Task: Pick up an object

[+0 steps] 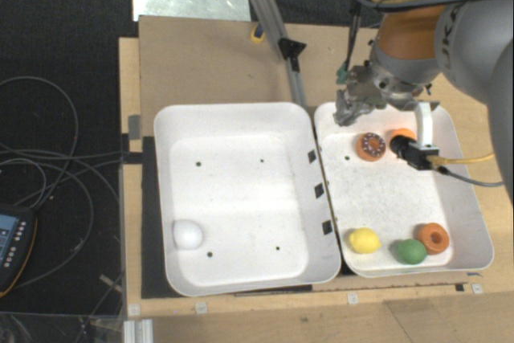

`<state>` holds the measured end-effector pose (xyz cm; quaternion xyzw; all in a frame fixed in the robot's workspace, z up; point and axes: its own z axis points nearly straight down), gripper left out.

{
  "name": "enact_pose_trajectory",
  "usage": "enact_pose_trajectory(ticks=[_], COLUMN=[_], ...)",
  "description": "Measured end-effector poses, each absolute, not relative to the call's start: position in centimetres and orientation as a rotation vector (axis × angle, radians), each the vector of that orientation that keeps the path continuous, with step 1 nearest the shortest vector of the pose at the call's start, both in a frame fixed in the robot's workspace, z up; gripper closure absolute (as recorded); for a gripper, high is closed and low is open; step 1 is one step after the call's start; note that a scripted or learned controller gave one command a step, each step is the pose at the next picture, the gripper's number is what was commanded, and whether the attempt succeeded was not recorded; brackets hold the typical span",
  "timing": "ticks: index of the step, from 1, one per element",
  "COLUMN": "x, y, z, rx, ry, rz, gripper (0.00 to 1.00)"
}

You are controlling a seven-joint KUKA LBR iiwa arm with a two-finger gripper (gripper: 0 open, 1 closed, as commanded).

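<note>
The gripper [348, 113] hangs over the far corner of the right shallow white bin [385, 197], just beside the small round brown doughnut toy with sprinkles [371, 146]. I can't tell if it is wide or narrow. I think it should move over the doughnut, then go straight down. A small orange lump [401, 136] sits close behind it (easy to bump). The yellow lemon toy [363, 241] lies well apart.
</note>
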<state>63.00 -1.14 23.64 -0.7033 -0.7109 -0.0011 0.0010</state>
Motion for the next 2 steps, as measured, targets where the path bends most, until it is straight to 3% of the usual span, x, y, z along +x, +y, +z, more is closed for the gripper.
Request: enact_pose_trajectory(ticks=[2], x=[59.2], y=[9.0], z=[22.3], rx=[-2.208], ry=[-2.231], rz=[0.0], gripper=[1.0])
